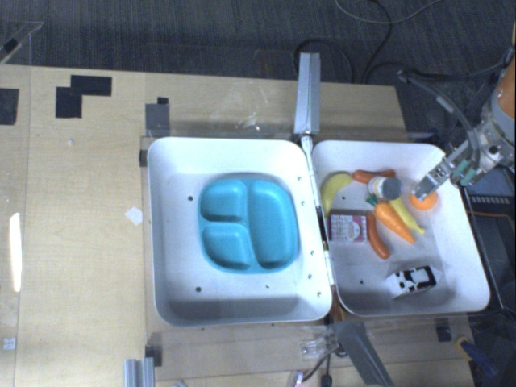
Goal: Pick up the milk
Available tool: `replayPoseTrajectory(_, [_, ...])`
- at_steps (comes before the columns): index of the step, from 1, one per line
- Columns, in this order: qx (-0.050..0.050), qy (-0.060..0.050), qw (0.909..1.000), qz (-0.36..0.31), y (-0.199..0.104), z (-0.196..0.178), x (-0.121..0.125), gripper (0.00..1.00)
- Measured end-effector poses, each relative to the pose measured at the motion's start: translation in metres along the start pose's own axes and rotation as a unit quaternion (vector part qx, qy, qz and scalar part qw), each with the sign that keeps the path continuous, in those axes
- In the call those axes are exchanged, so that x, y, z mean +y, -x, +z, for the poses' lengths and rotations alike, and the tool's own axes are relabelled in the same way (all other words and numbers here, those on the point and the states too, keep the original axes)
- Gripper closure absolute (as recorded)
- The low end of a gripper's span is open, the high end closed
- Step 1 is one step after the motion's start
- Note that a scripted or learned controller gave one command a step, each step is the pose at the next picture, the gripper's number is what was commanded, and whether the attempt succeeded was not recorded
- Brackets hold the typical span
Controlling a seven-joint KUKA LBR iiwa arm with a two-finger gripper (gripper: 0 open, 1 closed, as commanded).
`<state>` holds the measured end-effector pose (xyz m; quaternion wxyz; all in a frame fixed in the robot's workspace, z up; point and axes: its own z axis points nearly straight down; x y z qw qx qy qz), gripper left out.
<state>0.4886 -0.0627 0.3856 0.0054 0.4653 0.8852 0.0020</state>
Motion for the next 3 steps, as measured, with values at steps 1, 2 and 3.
replayPoseTrajectory(1, [0.002,-0.001,0.9932,-0.117,-0.002,0.133,-0.001,1.0])
replayPoseTrajectory(2, [0.0,0.001,0.9542,-0.299,-0.029,-0.052,0.029,1.0])
replayPoseTrajectory(3, [0.001,0.0,0.9242,-0.382,-0.017,0.057,0.011,1.0])
